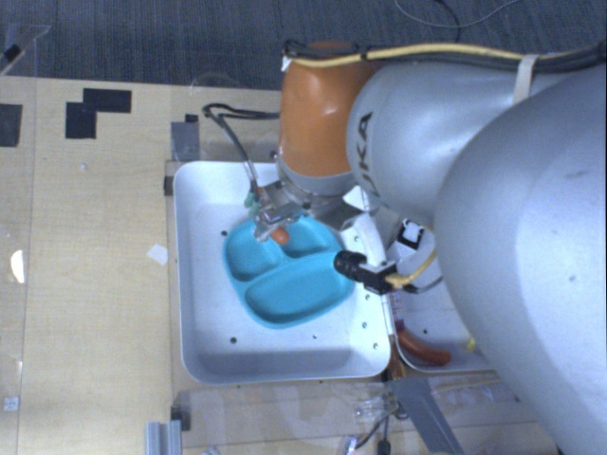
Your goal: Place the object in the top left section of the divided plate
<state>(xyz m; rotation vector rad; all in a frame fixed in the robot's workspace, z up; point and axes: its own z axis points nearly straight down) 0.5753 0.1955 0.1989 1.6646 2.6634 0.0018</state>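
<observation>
Blue plastic marks the divided plate (285, 297), which is set in the left white bin (204, 349) near the middle of the frame, with two small sections toward the top and one large section toward the bottom. The gripper (270, 218) is seen poised over the ridge between the two upper sections, and a small orange-red object (282, 237) is visible right at its tip.

A release on the wrong side is judged the main risk. The object appears to lie at or just right of the ridge, so it could be dropped into the upper right section rather than the upper left one. It could also be left straddling the ridge and be rolled either way. Should it stick to a finger, it could be carried out again as the arm is raised.

Relative to the jaws, the object is seen just below and slightly right of the metal tip, touching it or nearly so. Whether it is clamped between the jaws or merely resting on the plate beneath them cannot be told, and how far the jaws are parted cannot be made out either. A red item (427, 354) is seen in the right bin (446, 366), at lower right, well apart from the plate.
</observation>
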